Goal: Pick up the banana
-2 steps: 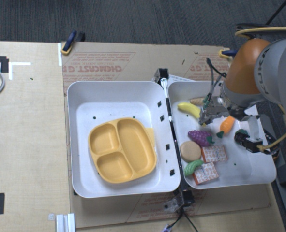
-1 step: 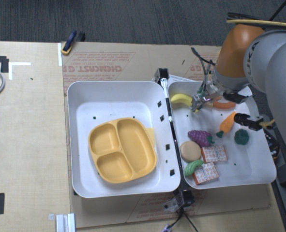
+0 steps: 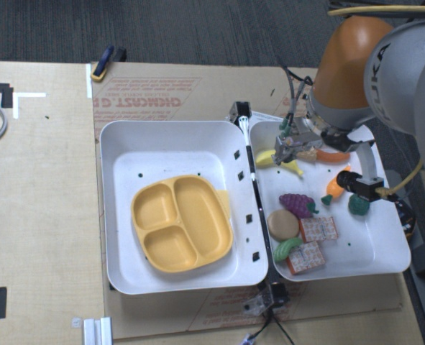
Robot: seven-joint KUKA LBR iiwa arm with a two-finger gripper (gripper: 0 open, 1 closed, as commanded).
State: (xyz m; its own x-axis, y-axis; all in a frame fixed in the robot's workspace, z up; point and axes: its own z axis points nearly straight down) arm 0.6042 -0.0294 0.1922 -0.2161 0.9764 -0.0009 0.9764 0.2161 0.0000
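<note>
The banana [image 3: 267, 159] is small and yellow and lies in the right bin [image 3: 374, 254] near its back left corner, close to the wall between the bins. My gripper [image 3: 291, 152] is low over the banana's middle and covers part of it, so yellow ends stick out to its left and lower right. The grey arm with the orange band [image 3: 349, 56] reaches in from the upper right.
Also in the right bin are purple grapes [image 3: 297, 204], a tan round piece [image 3: 284, 225], two red-and-white blocks [image 3: 318, 228], a green piece [image 3: 285, 248], an orange-red piece [image 3: 333, 157] and a dark green one [image 3: 359, 205]. A yellow divided plate [image 3: 182, 223] sits in the left bin [image 3: 119, 164].
</note>
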